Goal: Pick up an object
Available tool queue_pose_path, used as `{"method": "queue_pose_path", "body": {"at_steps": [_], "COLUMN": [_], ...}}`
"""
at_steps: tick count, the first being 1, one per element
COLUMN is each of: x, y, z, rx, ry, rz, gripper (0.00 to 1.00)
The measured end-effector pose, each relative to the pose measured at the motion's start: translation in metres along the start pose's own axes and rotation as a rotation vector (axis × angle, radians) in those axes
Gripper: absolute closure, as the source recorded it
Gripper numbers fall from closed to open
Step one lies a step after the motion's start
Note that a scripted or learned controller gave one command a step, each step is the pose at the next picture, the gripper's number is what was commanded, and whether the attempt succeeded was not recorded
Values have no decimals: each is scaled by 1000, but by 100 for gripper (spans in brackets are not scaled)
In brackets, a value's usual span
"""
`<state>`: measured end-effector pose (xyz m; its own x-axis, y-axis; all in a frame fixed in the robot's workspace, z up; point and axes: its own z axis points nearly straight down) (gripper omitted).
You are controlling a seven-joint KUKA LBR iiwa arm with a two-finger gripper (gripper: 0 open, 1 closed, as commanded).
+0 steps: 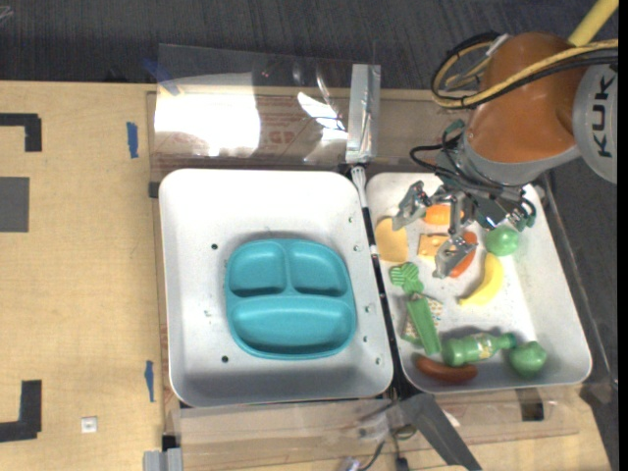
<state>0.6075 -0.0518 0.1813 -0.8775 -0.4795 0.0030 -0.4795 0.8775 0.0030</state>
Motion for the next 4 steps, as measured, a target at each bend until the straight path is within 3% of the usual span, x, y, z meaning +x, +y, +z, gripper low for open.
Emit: {"method": "queue_pose_path", "body": {"at_steps": [1, 3, 4], "x": [52, 45, 43], "y": [-24, -49, -46], "z": [83, 86, 86], "rx": [12, 15, 13], "ry": [-16, -24, -23], "rz": [-26, -43, 76], "gripper": [0, 0, 0]}}
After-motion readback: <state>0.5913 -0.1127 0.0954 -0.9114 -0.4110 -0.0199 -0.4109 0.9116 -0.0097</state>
